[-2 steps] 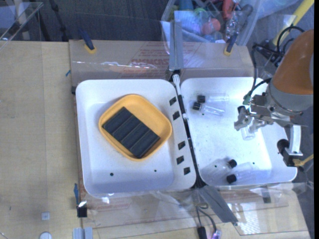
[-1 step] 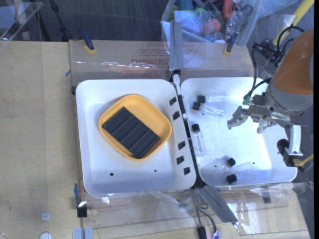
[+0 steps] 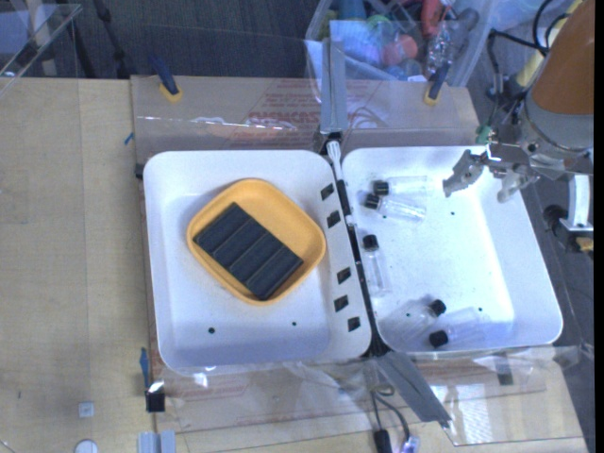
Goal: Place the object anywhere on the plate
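The objects in play look like 4 small clear vials with black caps, all lying in the right bin (image 3: 528, 281): 1 vial (image 3: 396, 192) at about 11 o'clock in that bin, a second vial (image 3: 374, 259) against its 9 o'clock wall, and 2 more at 6 o'clock, a third vial (image 3: 420, 313) lying just above a fourth vial (image 3: 458, 334). They are clear enough that their bodies are hard to make out against the white floor. Over in the left bin (image 3: 170, 328), the yellow plate (image 3: 307, 229) sits roughly in the middle, turned like a diamond, with a dark ribbed pad (image 3: 247, 246) lying on it. A dark divider (image 3: 344, 243) with black tabs runs between the 2 bins. The gripper (image 3: 481, 179) hangs over the right bin's 1 o'clock corner, its fingers spread apart with nothing between them, well clear of the nearest vial. Behind it the grey arm (image 3: 566, 74) with its orange band comes in from 3 o'clock. Past the bins at 12 o'clock stands a clear tub (image 3: 415, 17) of coloured odds and ends, and the tan table (image 3: 66, 253) stretches away at 9 o'clock.
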Robot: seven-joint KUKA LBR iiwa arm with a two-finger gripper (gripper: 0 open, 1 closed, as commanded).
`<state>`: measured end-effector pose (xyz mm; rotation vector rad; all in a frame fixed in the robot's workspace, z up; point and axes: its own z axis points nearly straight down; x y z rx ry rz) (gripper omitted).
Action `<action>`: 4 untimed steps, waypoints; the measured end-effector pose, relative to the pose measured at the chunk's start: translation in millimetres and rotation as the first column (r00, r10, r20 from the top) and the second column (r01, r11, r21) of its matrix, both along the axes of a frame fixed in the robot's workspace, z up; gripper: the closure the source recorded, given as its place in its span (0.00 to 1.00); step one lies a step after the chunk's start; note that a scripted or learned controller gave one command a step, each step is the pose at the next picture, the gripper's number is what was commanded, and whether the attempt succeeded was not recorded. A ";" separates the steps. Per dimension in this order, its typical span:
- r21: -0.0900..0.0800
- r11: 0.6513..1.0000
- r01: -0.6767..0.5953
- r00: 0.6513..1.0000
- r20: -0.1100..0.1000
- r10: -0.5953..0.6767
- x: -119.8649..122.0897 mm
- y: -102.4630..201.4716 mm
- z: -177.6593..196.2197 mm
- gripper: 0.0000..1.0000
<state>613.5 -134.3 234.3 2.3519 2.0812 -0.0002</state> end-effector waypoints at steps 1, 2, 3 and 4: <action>-0.001 0.990 -0.138 0.990 0.001 0.138 53.6 -50.4 -3.8 0.00; 0.000 0.958 -0.288 0.958 -0.001 0.288 50.9 -87.4 -22.3 0.00; -0.004 0.896 -0.444 0.896 0.003 0.444 55.0 -86.3 -2.3 0.00; -0.006 0.798 -0.603 0.798 0.003 0.603 55.1 -87.0 5.0 0.00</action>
